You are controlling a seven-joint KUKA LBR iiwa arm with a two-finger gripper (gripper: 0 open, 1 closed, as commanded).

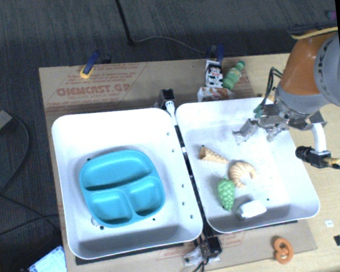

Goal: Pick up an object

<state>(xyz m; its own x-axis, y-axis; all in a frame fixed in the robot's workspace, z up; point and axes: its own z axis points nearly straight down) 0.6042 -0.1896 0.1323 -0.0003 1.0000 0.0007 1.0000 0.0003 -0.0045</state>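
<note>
My gripper (pixel 256 131) hangs over the back right part of the right bin (pixel 300 212); its two grey fingers stand apart with nothing between them. In that bin lie an orange cone (pixel 212 155), a tan shell-like toy (pixel 242 170), a green grape bunch (pixel 226 193) and a white block (pixel 252 209). The cone is a little to the left of the gripper and nearer the front. The shell toy lies in front of the gripper.
The left bin (pixel 73 192) holds a blue divided tray (pixel 122 186). A small box and a green toy (pixel 230 76) stand behind the right bin. An orange ring (pixel 283 249) lies on the bench in front. Blue clamps (pixel 90 63) sit at the board's back edge.
</note>
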